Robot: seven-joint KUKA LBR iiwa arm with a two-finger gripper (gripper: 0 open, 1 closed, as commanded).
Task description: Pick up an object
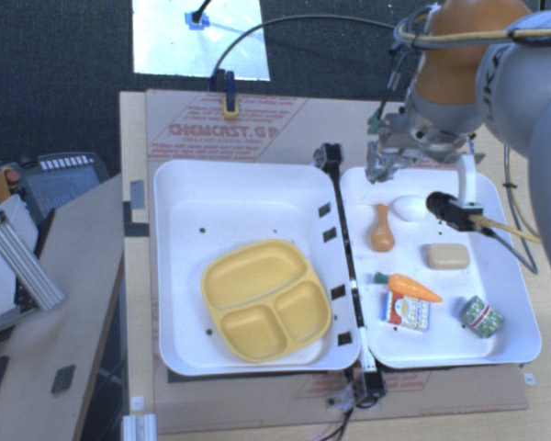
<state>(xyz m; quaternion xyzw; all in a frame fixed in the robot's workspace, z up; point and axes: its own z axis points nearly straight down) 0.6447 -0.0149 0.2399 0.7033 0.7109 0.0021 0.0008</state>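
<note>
Nearest the lens, the yellow divided tray (264, 299) sits alone in the left bin (179, 246). Nothing's been picked yet, far as I can judge: the gripper (383, 165) hovers over the right bin's (523, 333) far edge, can't tell its finger state. Carrot (411, 288), tan block (447, 256), carton (406, 311), all loose. Cardboard behind reads "CHEMCAST".

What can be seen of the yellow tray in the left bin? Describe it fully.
The yellow tray looks like smooth moulded plastic, with rounded corners and three compartments: one large one along the far side and two smaller ones along the near side. It lies flat and face up, turned at a slant to the bin's walls, on the floor of the left bin, toward its near right part. Nothing lies in it.
</note>
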